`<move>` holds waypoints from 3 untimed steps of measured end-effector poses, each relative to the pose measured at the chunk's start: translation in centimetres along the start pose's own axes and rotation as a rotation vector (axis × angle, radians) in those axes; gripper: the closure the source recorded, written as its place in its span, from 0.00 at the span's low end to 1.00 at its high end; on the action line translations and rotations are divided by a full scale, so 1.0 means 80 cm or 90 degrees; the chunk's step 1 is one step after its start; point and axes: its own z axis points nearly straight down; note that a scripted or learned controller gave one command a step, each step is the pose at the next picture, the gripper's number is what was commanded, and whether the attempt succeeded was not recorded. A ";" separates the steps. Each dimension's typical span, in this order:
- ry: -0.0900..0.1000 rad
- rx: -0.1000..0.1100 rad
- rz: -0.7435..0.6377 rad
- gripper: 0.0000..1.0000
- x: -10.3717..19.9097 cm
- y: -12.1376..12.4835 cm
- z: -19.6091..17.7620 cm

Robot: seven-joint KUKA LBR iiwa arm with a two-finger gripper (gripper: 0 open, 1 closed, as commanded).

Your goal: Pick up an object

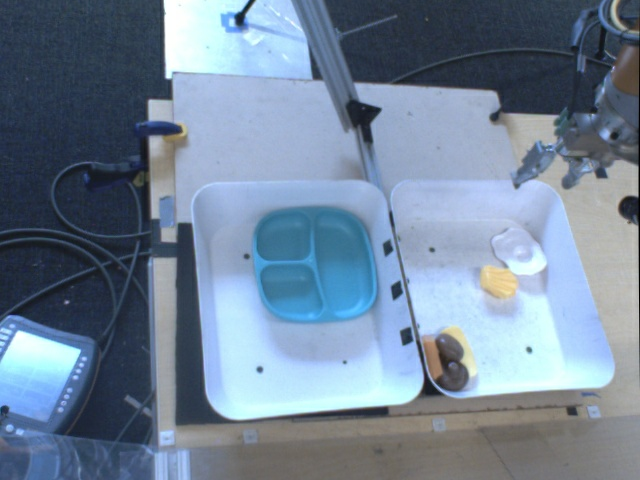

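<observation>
**Two bins on the bench, claw raised at the far right corner**

Near edge, right bin point(590, 353): in its near-left corner a small cluster, an orange piece point(431, 351), two brown lumps point(450, 361) and a yellow slice point(458, 338) touching one another against the bin wall. What these are is hard to tell at this size.

Further in, same bin: a yellow ridged piece point(499, 282), and just beyond it, touching or nearly so, a white fried-egg shape point(518, 251). Nothing is lifted; all of these lie on the bin floor.

Left bin point(225, 368): one teal divided plate point(314, 263) with three compartments, lying flat near the middle.

Far right: the claw point(555, 167) hangs over the far rim of the right bin, well apart from every item. Its two fingers point(528, 163) are spread, with nothing between them. The arm above it is cut off by the picture's edge.

Beyond the bins: a grey pole point(325, 43) slants across the bench point(260, 128). Left of the bench, cables point(70, 238) and a handheld screen unit point(40, 373), partly cut off.
</observation>
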 end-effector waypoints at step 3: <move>0.001 0.004 0.003 0.00 -0.001 -0.003 0.129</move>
